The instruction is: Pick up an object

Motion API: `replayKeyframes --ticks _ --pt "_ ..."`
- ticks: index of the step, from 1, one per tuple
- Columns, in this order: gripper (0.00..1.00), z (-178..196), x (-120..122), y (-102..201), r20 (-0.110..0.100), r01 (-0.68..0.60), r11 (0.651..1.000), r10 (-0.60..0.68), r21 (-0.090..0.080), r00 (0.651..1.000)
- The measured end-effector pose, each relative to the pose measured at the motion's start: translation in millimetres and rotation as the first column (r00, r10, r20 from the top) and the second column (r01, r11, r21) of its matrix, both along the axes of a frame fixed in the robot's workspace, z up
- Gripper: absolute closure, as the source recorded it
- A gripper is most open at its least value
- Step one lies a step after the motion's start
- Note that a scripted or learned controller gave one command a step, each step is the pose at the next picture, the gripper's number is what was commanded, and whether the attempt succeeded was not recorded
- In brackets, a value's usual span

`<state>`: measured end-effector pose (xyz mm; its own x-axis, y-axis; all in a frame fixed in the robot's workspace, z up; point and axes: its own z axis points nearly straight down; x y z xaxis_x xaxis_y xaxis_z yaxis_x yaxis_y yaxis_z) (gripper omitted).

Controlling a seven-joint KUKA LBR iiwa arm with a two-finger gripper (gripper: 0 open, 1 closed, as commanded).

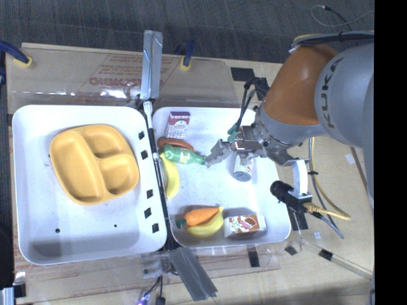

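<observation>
Just tool [216, 152] beside green bottle [185, 156]

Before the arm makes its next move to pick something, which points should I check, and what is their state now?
1. Gripper is over the right bin: ok.
2. A target lies near it, the green bottle just left of the fingers: ok.
3. Something held between the fingers: not ok.
4. Finger opening wide enough: cannot tell.
5. Neighbours close to the bottle, the sausage and banana, may get in the way: not ok.
6. Small can beneath the wrist, clearance: cannot tell.
</observation>
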<state>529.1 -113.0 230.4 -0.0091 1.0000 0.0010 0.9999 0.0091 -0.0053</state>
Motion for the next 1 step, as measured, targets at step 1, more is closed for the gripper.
replayKeyframes --ticks 1 --pt "0.0 -113.2 -53.7 -2.4 0.0 -0.167 0.986 0.167 0.001 0.986"
